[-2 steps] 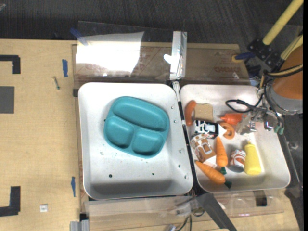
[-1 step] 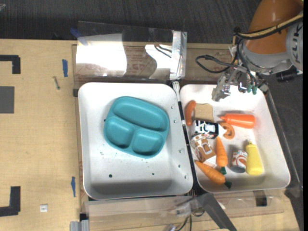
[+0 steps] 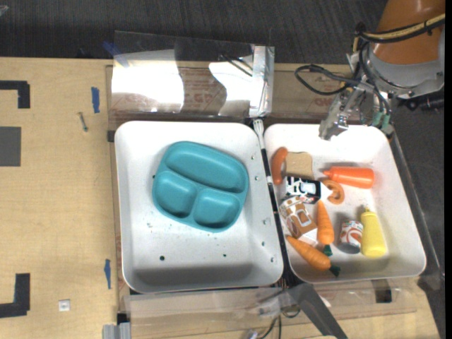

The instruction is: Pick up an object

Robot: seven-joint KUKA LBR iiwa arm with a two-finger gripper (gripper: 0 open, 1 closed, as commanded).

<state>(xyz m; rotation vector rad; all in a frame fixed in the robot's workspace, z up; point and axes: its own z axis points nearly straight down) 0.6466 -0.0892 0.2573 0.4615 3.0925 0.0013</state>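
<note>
The right bin (image 3: 404, 189) holds a jumble of small objects: an orange carrot (image 3: 351, 176) near the middle, a tan block (image 3: 299, 164), a yellow bottle (image 3: 372, 234), a second carrot (image 3: 323, 223), a third carrot (image 3: 309, 253) at the front, a small can (image 3: 350, 233), a printed packet (image 3: 299, 214) and a red sausage shape (image 3: 280, 162). My gripper (image 3: 337, 124) hangs above the bin's far edge, up and to the right of the tan block, with nothing visible between its fingers.
The left bin (image 3: 134, 246) carries a teal divided tray (image 3: 200, 184). A clear plastic sheet (image 3: 191, 83) stands behind the left bin. Cables (image 3: 321, 80) trail behind the right bin. The wooden bench (image 3: 49, 210) stretches to the left.
</note>
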